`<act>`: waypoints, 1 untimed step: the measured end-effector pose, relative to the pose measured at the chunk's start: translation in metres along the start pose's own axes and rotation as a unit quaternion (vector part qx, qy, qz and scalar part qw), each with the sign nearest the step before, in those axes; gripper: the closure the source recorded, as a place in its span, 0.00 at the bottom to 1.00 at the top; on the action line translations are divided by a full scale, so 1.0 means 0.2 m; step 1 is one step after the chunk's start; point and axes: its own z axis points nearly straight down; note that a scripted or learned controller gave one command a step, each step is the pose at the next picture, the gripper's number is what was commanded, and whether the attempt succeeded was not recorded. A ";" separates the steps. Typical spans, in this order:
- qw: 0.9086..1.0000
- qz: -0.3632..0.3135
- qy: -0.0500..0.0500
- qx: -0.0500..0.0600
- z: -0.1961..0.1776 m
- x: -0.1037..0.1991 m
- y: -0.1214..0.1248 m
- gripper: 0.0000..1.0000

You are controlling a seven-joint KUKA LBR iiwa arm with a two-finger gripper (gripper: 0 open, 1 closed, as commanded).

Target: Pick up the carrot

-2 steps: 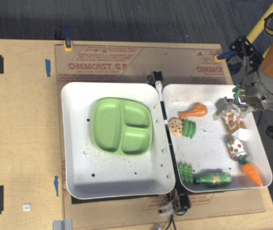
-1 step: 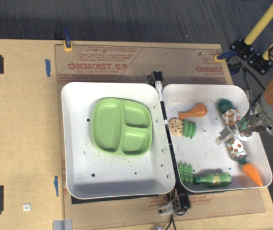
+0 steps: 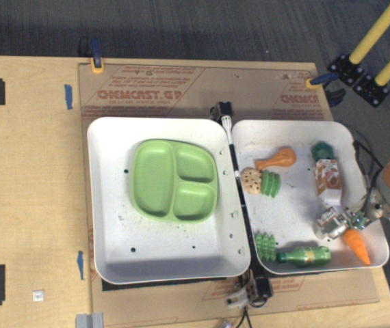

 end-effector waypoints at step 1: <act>0.988 -0.153 -0.007 -0.005 0.02 -0.01 0.02 0.00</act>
